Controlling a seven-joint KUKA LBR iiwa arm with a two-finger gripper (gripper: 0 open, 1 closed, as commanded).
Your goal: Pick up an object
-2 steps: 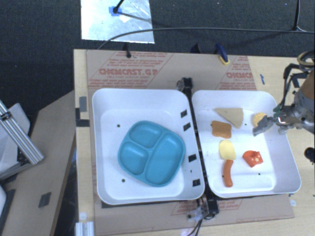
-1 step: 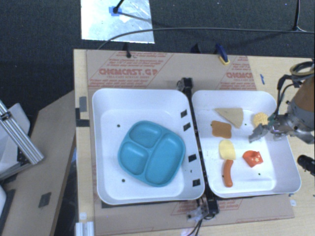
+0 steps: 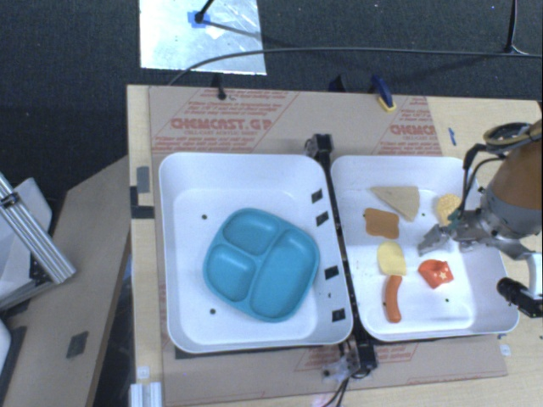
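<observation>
Inside the right bin [image 3: 484, 319], the gripper [image 3: 434, 240] is hovering with its metal fingers spread apart, clamping nothing. Just below it a glossy red piece [image 3: 435, 272] is lying; beside the fingers, a rounded yellow piece [image 3: 391, 258]; beyond, a tan wedge [image 3: 399, 199]. Farther left, a moulded blue sectioned tray [image 3: 260, 264] is sitting. Behind, board lettering is reading "CHEMCAST GP" [image 3: 222, 125].

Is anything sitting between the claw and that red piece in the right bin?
Nothing visible. The claw hangs just above the red piece, with bare bin floor between them. The yellow piece lies off to its left, apart.
</observation>
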